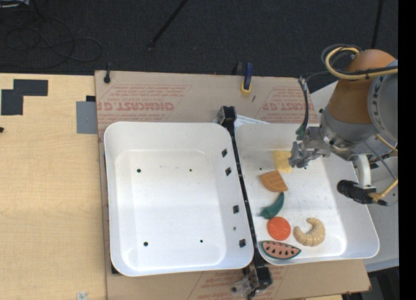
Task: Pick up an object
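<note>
Several toy foods lie in the right bin (351,227): a pale yellow block (281,160), an orange wedge (273,181), a dark green pepper (273,205), a red-orange round piece (279,228), a tan croissant (310,232) and a watermelon slice (280,250) at the bin's front left corner. My gripper (299,157) hangs low over the bin's upper middle, right beside the yellow block, on its right. The arm's grey wrist and orange band (361,90) rise behind it at the right.
The left bin (169,194) sits beside the right one, parted by a black divider rail (235,188). Both rest on a cardboard sheet (162,100). A blue and yellow clamp (247,79) stands at the back edge. Cables hang off the arm at the right.
</note>
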`<move>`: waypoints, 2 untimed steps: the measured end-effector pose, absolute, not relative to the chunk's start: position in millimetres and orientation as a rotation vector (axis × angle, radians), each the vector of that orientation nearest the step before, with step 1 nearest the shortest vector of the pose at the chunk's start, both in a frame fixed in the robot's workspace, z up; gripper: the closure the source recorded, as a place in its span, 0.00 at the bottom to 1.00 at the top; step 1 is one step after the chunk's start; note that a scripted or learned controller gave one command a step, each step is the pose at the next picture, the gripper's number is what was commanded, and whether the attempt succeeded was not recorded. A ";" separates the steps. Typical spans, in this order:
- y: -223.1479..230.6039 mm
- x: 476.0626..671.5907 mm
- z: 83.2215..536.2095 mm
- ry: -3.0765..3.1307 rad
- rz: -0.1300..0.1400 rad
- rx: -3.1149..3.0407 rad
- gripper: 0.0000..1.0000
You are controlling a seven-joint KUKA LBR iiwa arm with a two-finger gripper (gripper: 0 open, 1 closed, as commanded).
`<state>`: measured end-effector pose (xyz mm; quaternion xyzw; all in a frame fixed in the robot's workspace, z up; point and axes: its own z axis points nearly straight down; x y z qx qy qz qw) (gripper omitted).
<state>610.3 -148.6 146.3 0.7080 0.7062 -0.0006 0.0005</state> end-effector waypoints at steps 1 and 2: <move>-97.2 644.6 84.6 2.228 -0.001 2.218 1.00; -97.8 593.3 181.3 2.218 0.001 2.224 1.00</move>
